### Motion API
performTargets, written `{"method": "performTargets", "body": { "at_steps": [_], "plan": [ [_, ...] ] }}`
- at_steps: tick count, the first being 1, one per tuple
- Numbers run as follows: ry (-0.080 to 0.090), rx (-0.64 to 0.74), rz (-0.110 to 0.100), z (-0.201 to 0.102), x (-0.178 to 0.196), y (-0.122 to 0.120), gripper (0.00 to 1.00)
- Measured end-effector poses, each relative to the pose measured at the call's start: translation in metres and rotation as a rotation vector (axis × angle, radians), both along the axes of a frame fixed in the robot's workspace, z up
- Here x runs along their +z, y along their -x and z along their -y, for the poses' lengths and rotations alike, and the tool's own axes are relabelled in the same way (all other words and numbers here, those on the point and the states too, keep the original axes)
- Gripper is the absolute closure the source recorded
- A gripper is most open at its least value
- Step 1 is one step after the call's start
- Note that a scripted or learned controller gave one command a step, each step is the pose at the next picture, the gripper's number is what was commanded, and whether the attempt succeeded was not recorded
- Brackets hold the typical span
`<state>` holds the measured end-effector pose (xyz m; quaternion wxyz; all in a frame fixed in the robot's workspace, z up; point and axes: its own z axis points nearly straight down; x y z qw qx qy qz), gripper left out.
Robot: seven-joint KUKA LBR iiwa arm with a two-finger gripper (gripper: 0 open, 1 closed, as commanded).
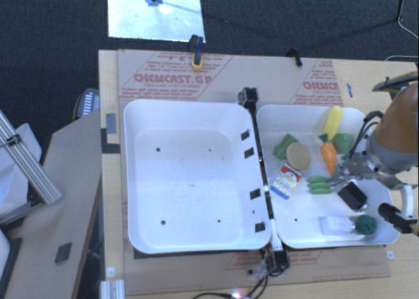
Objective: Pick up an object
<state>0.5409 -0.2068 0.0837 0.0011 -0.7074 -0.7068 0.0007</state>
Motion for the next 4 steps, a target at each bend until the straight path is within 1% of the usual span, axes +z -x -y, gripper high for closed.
{"method": "performTargets", "body": {
  "at_steps": [1, 2, 3, 4],
  "plan": [
    [0.0, 0.0, 0.003, -0.004, 0.001, 0.044, 1.0],
    [0.004, 0.009, 0.011, -0.001, 0.002, -0.042, 1.0],
    [0.003, 0.009, 0.011, -0.021, 0.002, -0.102, 1.0],
    [-0.002, -0.001, -0.003, -0.029, 0.0, -0.009, 1.0]
  ]
}}
